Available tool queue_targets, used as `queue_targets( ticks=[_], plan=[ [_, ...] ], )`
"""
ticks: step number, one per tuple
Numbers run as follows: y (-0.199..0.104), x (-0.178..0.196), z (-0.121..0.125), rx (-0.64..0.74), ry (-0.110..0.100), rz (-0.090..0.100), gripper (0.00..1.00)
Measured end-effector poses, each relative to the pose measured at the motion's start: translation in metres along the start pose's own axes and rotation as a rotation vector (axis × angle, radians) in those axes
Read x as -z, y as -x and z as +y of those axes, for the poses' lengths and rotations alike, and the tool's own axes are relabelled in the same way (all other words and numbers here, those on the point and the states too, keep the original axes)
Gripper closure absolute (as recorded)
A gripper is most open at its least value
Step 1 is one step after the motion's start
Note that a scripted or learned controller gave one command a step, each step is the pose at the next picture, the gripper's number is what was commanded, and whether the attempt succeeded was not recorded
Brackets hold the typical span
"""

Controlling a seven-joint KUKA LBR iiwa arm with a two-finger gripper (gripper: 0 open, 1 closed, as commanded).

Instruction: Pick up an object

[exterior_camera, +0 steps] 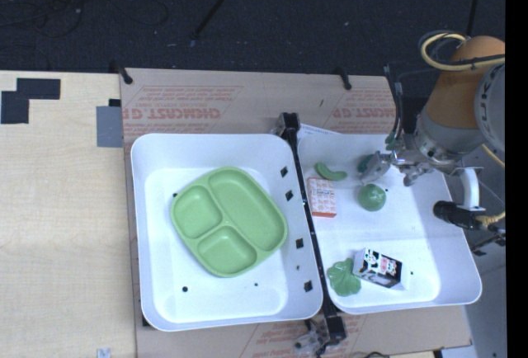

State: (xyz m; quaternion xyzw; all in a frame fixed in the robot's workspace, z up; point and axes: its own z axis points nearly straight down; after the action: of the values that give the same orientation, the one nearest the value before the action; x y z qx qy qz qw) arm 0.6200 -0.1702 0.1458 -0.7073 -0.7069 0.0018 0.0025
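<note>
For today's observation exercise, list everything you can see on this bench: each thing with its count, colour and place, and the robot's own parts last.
Bins: 2, white, side by side on the cardboard sheet.
Cardboard sheet: 1, brown with red print, under the bins.
Divided plate: 1, light green, three compartments, in the left bin.
Ball: 1, green, upper middle of the right bin.
Curved pod-like toy: 1, green, upper left of the right bin.
Small packet: 1, white and red, by the right bin's left wall.
Leafy toy: 1, green, front of the right bin.
Small carton: 1, black and white, beside the leafy toy.
Arm: 1, grey with orange band, from the right.
Gripper: 1, above the ball.
</note>
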Motion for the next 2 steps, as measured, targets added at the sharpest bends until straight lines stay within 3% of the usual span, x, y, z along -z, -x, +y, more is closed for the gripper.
queue_targets(
  ticks=[1, 2],
  plan=[
    [-0.001, -0.053, 0.000, 0.000, 0.001, 0.000, 0.00],
    [-0.001, -0.041, 0.000, -0.001, 0.001, 0.000, 1.00]
  ],
)
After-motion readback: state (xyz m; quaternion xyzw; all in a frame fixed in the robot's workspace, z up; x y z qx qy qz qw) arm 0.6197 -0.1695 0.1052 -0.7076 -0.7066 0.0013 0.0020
